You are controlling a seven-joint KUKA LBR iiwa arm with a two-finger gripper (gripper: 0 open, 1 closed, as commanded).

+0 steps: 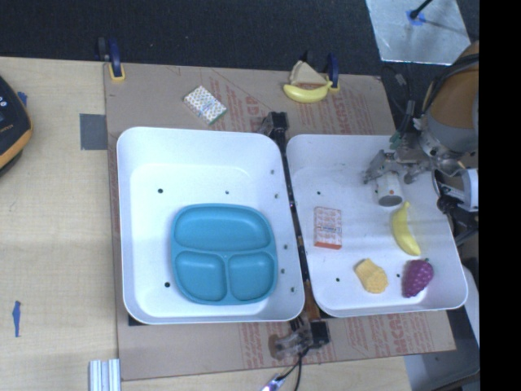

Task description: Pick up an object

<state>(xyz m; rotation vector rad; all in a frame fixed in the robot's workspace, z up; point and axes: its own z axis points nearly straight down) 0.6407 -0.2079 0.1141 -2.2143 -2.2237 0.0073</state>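
In the right bin (350,163) lie a yellow banana (404,230), a purple bunch of grapes (417,277), a yellow lumpy piece of food (372,276) and a small red-and-white packet (327,227). My gripper (389,187) hangs over the bin's upper right part, just above the banana's top end. Nothing shows between its fingers. The grey arm with its orange band (453,104) comes in from the right edge.
The left bin (138,163) holds a blue divided tray (222,253). Behind the bins, on the cardboard, lie a second banana with a sandwich piece (307,85) and a small patterned packet (204,103). A yellow-black device (10,130) sits at the left edge.
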